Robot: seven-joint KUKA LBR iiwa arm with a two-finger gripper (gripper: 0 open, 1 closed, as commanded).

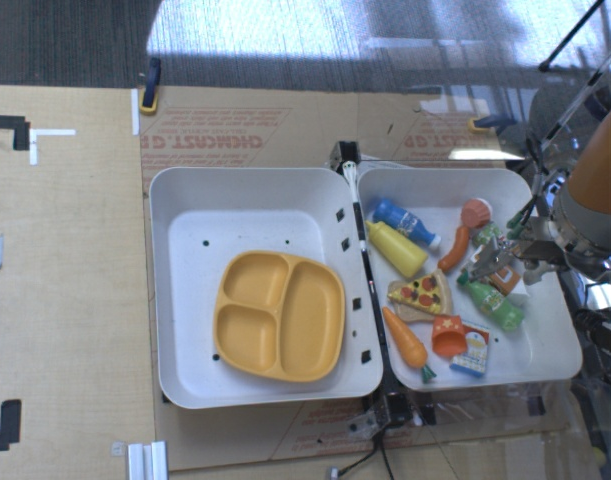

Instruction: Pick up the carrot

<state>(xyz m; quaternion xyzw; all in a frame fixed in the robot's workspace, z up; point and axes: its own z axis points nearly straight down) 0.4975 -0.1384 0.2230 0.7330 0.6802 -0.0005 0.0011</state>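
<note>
Two bins: left bin [175, 268] carries a yellow divided plate [280, 315]; right bin [555, 353] carries the toys.
Hard to read: end effector [493, 260] hangs over the right side of the right bin, a tangle of metal above the green bottle [495, 306]; whether it is clenched or released cannot be told.
Cut off: the arm [593, 183] runs out past the right border.
Carrot: carrot [407, 339] lies flat near the front left of the right bin, just below the pizza slice [422, 296].
Carrot axis: long axis runs diagonally, one end up-left toward the divider, green-tipped end down-right toward the front wall.
Edges: carrot sits near the left wall and front wall; orange cup [448, 339] just to its right.
Open room: bare white floor at the back right corner of the right bin.
Other toys: blue bottle [405, 222], yellow bottle [397, 247], sausage [454, 250].
</note>
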